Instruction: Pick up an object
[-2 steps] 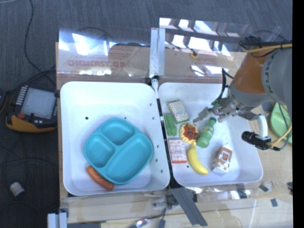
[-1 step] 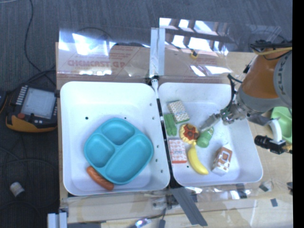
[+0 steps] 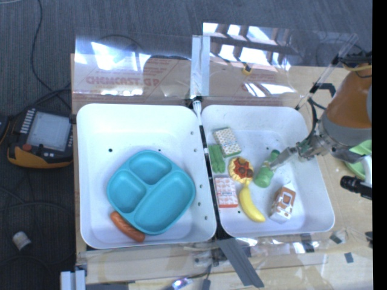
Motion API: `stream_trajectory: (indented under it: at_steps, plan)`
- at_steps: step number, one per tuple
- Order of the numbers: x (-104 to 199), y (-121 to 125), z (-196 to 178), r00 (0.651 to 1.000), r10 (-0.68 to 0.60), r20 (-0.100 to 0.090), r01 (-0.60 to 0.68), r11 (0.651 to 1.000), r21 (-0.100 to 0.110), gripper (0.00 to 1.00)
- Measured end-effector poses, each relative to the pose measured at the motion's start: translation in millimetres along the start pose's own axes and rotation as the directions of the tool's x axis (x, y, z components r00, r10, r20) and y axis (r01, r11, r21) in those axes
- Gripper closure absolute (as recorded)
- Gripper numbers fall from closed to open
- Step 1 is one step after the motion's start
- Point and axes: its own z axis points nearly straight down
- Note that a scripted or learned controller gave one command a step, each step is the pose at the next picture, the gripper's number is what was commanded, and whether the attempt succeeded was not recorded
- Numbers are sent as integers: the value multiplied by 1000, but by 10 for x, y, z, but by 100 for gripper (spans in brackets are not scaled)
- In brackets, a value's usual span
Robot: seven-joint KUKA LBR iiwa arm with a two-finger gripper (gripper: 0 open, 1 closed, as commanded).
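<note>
Reaching in from your right, claw (image 3: pixel 279 156) sits low in right bin (image 3: pixel 314 180); can't tell claw state. Green bottle (image 3: pixel 265 175) touching claw tip, just below-left. Banana (image 3: pixel 250 204) beside bottle; small carton (image 3: pixel 282 202) near. Left bin (image 3: pixel 97 132) holds blue tray (image 3: pixel 151 190).

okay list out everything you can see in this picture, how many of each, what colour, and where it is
Bins: 2, white, side by side on the bench.
Divided plate: 1, blue, left bin.
Sausage: 1, orange-red, left bin, by the plate's near edge.
Banana: 1, yellow, right bin.
Green bottle: 1, right bin, centre.
Carton: 1, white and brown, right bin, near corner.
Patterned box: 1, right bin, far left.
Handheld controller: 1, black and orange, floor at left.
Gripper: 1, grey, over right bin beside the bottle.
</note>
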Motion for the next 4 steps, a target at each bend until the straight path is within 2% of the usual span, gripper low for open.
stream_trajectory:
  at_steps: [1, 2, 3, 4]
  plan:
    - [175, -425, 349, 1000, 22, 0, -22, 1000, -13, 0]
    - [178, -426, 277, 1000, 21, 0, -21, 1000, -12, 100]
    - [53, -190, 368, 991, 135, 1, -135, 991, -1, 100]
    - [-115, 369, -822, 991, 137, 5, -137, 991, 3, 100]
